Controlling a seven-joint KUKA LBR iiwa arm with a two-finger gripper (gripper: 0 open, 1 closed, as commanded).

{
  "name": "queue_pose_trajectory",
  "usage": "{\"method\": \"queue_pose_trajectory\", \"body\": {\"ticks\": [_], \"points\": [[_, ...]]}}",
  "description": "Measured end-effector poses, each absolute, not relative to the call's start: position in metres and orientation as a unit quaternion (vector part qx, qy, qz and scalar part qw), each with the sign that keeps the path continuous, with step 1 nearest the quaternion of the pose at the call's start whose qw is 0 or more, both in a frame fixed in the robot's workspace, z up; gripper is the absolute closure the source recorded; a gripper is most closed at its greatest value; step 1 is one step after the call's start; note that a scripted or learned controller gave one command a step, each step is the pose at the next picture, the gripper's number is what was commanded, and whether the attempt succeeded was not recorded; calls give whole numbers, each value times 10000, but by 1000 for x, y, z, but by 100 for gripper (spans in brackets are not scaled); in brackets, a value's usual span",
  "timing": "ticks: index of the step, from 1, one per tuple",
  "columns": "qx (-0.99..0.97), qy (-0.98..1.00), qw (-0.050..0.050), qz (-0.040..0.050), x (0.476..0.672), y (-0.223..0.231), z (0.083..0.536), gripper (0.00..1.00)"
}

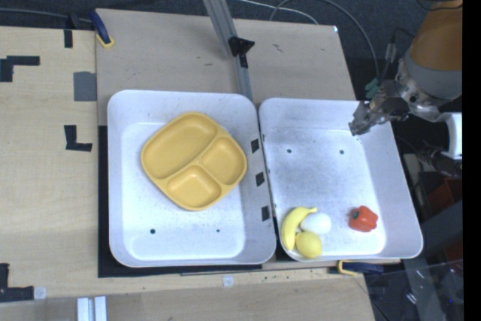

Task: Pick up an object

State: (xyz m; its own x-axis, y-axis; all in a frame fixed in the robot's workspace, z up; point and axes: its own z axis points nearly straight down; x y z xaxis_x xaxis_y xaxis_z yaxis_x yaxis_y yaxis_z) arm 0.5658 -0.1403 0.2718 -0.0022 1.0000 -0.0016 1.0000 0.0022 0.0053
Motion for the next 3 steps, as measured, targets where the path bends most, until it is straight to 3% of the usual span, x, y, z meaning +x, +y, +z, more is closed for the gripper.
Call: {"method": "queue_pose_trajectory", "body": {"ticks": [3], "points": [[7048, 7094, -11, -3, 566, 19, 268, 100]]}}
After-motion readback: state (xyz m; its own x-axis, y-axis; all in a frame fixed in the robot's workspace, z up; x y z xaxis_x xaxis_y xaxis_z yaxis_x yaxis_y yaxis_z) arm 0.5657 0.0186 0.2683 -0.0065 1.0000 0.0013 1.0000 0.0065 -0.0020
